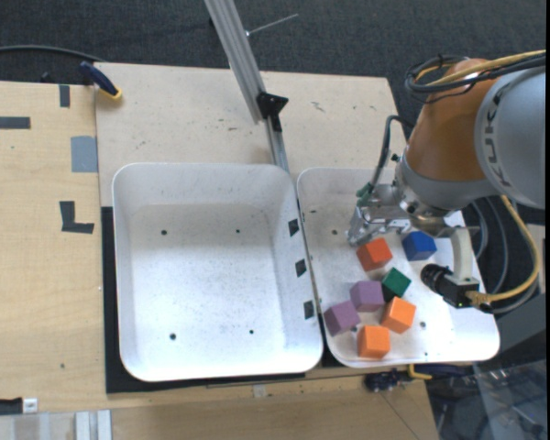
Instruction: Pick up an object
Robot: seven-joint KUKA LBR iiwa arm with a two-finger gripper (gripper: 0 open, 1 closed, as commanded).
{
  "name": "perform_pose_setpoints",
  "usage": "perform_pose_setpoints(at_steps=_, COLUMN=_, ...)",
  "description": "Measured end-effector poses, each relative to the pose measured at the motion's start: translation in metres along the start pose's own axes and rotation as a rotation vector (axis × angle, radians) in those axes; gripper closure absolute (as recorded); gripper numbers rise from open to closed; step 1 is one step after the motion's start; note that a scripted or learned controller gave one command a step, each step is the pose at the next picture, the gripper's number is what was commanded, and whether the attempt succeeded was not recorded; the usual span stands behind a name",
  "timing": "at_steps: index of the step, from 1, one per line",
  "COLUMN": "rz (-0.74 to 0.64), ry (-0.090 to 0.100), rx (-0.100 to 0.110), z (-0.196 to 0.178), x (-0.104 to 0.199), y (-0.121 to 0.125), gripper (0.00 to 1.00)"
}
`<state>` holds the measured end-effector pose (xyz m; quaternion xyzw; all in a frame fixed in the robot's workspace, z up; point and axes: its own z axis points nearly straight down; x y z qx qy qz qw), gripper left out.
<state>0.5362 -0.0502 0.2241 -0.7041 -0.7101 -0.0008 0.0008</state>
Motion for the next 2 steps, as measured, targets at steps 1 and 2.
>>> perform_pose_setpoints(at_steps=1, rz=0.001, ry=-0.001, rx=0.002, z=0.001, x=0.044, y=-0.002, gripper=1.0)
perform_pose_setpoints(at_steps=2, rz=0.002, ry=-0.001, rx=0.004, z=0.007, x=0.093, y=0.0, gripper=1.0)
